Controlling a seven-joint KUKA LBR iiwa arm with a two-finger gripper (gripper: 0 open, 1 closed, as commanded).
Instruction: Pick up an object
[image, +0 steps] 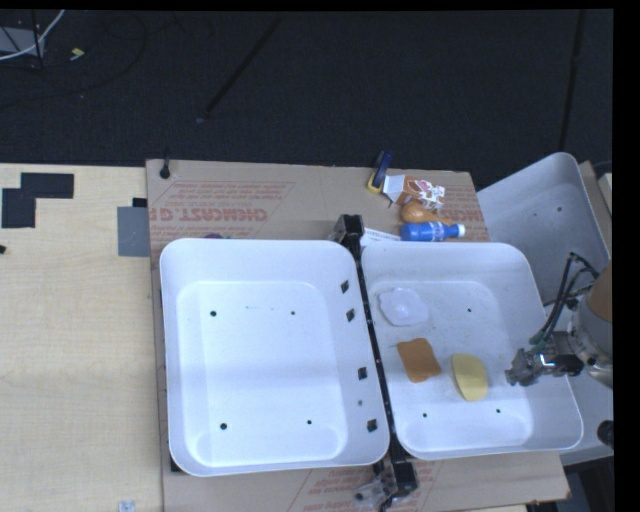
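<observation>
Jaws first, and they are hard to read: the dark two-finger gripper (520, 372) hangs low over the right edge of the right-hand shallow white bin (500, 440), and whether it is spread or pressed together cannot be told from this angle; nothing shows between them. Just to the gripper's left, apart from it, lies the pale yellow oval sponge-like piece (470, 377), its long axis running roughly up and down the view, slightly tilted. That is the nearest candidate, so the coming move looks like a short slide leftward and a drop. Beyond it, near but not touching, sits the orange-brown rectangular block (418, 360), and further up a clear round plastic lid (401, 306). Outward again, the grey arm (600, 330) reaches in from the right. Left-hand white bin (190, 300) sits alongside. Behind the bins, on the cardboard sheet (250, 205), a blue bottle (430, 232) lies on its side.
</observation>
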